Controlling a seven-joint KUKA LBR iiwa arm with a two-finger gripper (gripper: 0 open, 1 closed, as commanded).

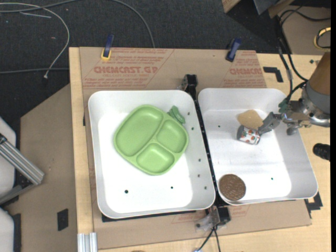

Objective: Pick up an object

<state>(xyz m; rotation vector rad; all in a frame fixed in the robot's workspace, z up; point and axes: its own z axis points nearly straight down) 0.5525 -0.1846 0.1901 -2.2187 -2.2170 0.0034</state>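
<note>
In the right bin a small white cup with red and green print lies on its side. Just behind it rests a tan, bread-like piece. A brown round disc sits at that bin's near left corner. My gripper reaches in from the right, low over the bin, its tip just right of the cup and the tan piece. Whether it touches either one is unclear. In the left bin lies a green divided plate with a small dark green item at its far right edge.
The arm's wrist hangs over the right bin's right rim. Blue clamps hold the cardboard at the back. Cables run behind the bench and at the right.
</note>
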